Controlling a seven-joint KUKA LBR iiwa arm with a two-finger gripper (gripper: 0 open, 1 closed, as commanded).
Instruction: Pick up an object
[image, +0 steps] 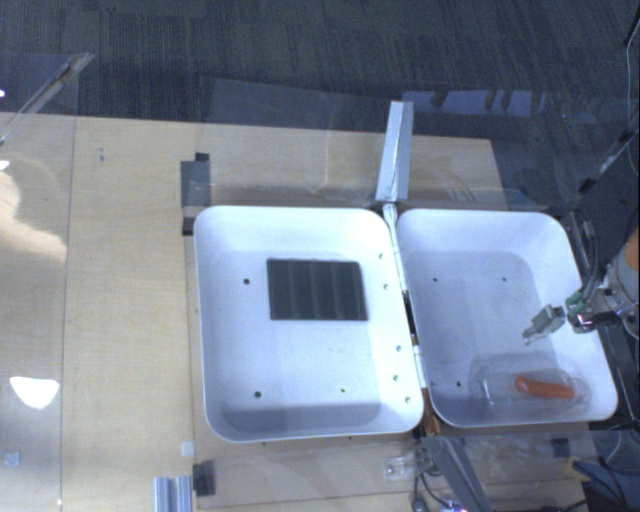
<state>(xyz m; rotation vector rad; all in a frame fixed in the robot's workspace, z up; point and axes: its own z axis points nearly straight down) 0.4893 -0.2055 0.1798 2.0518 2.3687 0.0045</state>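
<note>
A dark grey ribbed rectangular pad (316, 290) lies flat in the middle of the left bin (220, 300). In the right bin (470, 240), near the front right corner, rests a clear plastic item with an orange-red piece inside it (543, 387). My gripper (552, 322) reaches in from the right edge and hangs over the right side of the right bin, a little behind and above the clear item. Nothing is seen held in it. The arm behind it is mostly cut off by the frame edge.
A grey metal bar (395, 150) stands at the back where the two bins meet. Cables and brackets (450, 480) sit along the bench's front edge below the right bin. Bare wooden bench (100, 300) stretches to the left.
</note>
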